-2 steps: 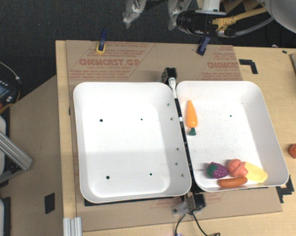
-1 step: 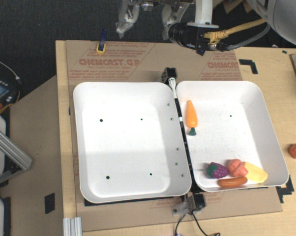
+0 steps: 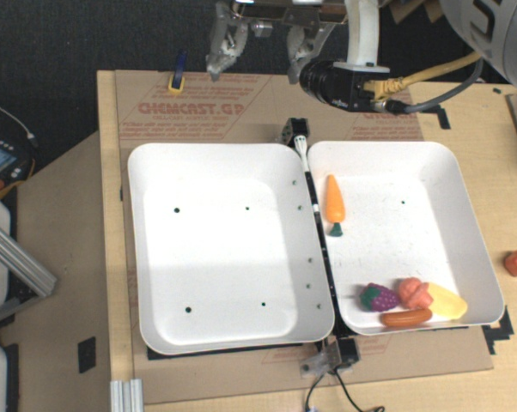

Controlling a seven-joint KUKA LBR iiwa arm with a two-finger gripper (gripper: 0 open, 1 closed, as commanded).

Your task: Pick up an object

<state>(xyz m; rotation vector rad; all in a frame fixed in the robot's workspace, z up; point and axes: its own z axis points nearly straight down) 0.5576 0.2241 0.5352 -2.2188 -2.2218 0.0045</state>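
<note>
The carrot [image 3: 333, 197] is the toy nearest the gripper [image 3: 260, 58]; it lies in the right bin [image 3: 396, 230], well apart from the gripper, further down the view and a little to its right, lengthwise beside the bin's inner wall with its green stub pointing away from the gripper; the other toys sit farther from the gripper again, bunched in the bin's near corner: purple grapes [image 3: 379, 297], a pink piece [image 3: 415, 292] just beside them, a yellow piece [image 3: 447, 303] touching the pink one, and a reddish sausage [image 3: 404, 318] lying across the front of all three.

The gripper hangs beyond the far rims of both bins, over the cardboard sheet [image 3: 198, 110]; its two fingers [image 3: 221, 51] stand spread apart, pointing downward, with nothing between them.

The left bin [image 3: 215, 256] lies further down the view from the gripper and slightly to its left, its inner wall meeting the right bin's along a dark seam; a small blue and yellow clip [image 3: 178, 75] sits on the cardboard just to the left of the fingers; an orange thing [image 3: 514, 264] lies outside the right bin, far off to the gripper's right at the view's edge.
</note>
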